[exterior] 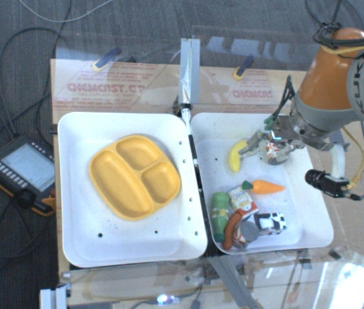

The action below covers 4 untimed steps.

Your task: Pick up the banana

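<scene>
A small yellow banana [235,156] lies in the right bin [310,230], near its upper middle. My gripper [263,145] hangs just to the banana's right, low over the bin floor, with its fingers pointing left toward the fruit. One fingertip [251,145] sits close beside the banana's upper end. Nothing shows between the fingers.
The left bin [78,237] holds a yellow three-part plate [135,174]. In the right bin's lower half lie a toy carrot [267,187], a green bottle-like item [220,212], a red sausage [232,228], a small carton [242,199] and a black-and-white toy [271,223]. A pendant [19,168] rests left of the bench.
</scene>
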### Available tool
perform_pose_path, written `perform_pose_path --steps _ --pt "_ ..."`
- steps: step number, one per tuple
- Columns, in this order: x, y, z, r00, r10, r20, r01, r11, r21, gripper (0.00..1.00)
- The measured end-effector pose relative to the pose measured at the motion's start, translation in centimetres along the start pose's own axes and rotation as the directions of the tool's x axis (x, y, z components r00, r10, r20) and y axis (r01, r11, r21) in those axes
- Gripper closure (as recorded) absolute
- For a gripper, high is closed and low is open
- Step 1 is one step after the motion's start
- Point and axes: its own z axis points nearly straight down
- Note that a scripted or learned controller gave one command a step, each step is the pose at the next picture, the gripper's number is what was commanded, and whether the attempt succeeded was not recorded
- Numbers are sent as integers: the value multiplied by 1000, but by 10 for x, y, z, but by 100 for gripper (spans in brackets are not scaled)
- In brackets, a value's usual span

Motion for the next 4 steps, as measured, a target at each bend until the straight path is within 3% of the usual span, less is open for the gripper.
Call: perform_pose_path --steps 1,2,3,4 --pt "1 -7 11 997 -83 2 83 997 0 0" --pt "4 37 129 1000 19 2 -19 1000 -1 0" --pt "5 35 126 1000 18 0 -18 1000 8 100" --pt "72 81 44 999 -38 3 38 999 0 100"
